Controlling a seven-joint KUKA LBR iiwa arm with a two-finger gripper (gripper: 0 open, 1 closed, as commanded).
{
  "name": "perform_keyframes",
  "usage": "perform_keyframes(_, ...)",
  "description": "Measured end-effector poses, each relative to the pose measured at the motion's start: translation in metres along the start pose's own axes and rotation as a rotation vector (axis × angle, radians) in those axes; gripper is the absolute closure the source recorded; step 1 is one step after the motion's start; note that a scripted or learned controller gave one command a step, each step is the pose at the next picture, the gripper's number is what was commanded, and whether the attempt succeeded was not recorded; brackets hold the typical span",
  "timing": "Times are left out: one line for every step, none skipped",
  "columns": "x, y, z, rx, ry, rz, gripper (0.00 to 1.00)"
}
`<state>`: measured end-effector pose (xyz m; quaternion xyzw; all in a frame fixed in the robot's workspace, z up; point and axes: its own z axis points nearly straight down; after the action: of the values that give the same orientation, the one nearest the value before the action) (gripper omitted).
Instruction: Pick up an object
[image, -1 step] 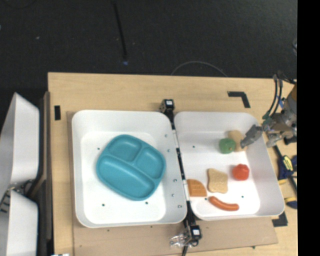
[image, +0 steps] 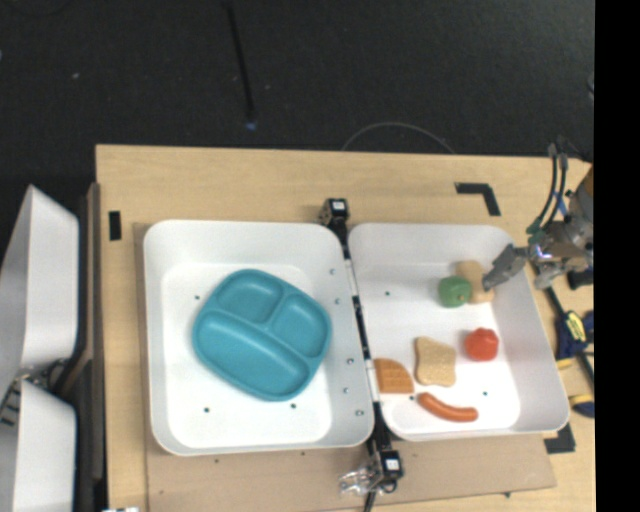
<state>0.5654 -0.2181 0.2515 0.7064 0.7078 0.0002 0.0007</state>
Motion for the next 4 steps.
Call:
perform_keyframes(0.003,-0.001,0.062,0.006,-0.001,0.003,0.0)
perform_keyframes(-0.003,0.007,0.111,0.004,-0.002,0.007,0.0)
perform_keyframes(-0.004,0.007,0.153,0.003,-0.002,0.007,0.0)
perform_keyframes(-0.005,0.009,0.139,-0.005,-0.003,0.007,1.0)
